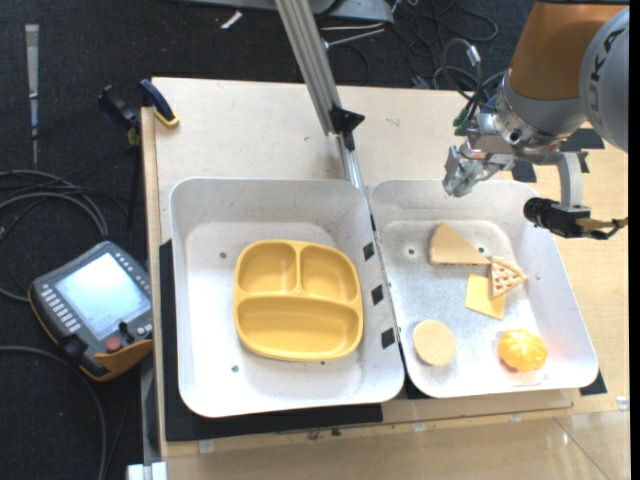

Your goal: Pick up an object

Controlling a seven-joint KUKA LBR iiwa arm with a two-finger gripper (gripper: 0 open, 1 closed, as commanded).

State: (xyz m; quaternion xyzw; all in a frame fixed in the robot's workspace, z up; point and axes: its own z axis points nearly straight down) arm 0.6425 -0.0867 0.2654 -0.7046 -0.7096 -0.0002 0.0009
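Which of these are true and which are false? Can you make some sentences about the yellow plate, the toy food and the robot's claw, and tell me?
1. The yellow divided plate lies in the left bin. True.
2. The plate has toy food on it. False: its compartments are bare; the food pieces lie in the right bin.
3. The gripper is above the far edge of the right bin. True.
4. The gripper holds the round beige cookie. False: the cookie lies on the bin floor near the front, apart from the gripper.
5. The orange fruit sits in the front right corner of the right bin. True.
6. The tan wedge lies in the left bin. False: it lies in the right bin.
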